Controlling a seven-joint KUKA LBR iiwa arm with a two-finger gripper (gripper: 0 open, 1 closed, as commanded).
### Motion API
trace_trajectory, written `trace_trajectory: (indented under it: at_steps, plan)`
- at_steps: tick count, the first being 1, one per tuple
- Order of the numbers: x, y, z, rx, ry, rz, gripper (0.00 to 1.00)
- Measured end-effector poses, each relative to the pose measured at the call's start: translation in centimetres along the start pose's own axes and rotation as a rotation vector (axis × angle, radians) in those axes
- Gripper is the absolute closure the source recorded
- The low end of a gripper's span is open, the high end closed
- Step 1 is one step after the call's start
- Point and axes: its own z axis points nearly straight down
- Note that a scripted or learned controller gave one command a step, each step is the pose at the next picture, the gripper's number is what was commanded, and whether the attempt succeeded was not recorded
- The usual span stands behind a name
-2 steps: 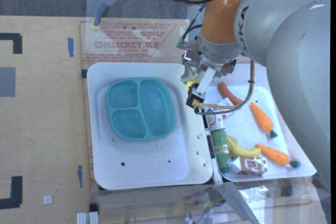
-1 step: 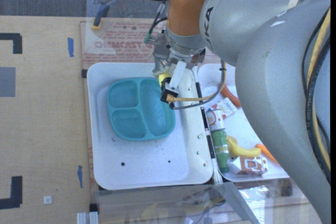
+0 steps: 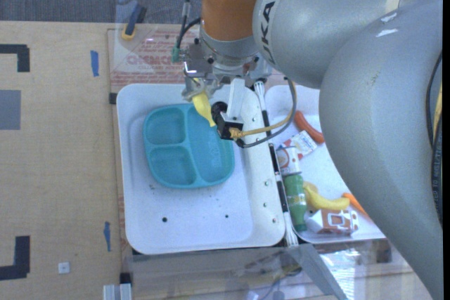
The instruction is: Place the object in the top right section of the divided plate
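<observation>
In the camera view, a teal divided plate (image 3: 186, 147) is seen lying flat in the left white bin (image 3: 190, 225), toward that bin's far half. The gripper (image 3: 202, 103) is positioned over the plate's far right edge, below the grey arm (image 3: 316, 24) with its orange band. A small yellow object (image 3: 202, 109) is seen at the gripper's tip, just above the plate's far right section; it appears to be held between the fingers, so the gripper is taken as clenched on it. Whether the yellow object touches the plate cannot be told. In the right white bin (image 3: 330, 158), partly hidden by the arm, a green bottle (image 3: 294, 199), a yellow banana-shaped toy (image 3: 325, 201), an orange carrot-like piece (image 3: 309, 127) and a small carton (image 3: 336, 221) are seen. Both bins rest on the wooden counter (image 3: 56, 151).
</observation>
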Motion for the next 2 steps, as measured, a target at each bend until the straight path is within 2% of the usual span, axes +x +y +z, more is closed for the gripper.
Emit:
trace_trajectory:
  at_steps: [1,2]
  plan:
    - [-4.3,-3.0,-6.2,0.001,-0.001,0.191,1.0]
    - [-0.8,1.7,-3.5,0.001,-0.001,0.095,1.0]
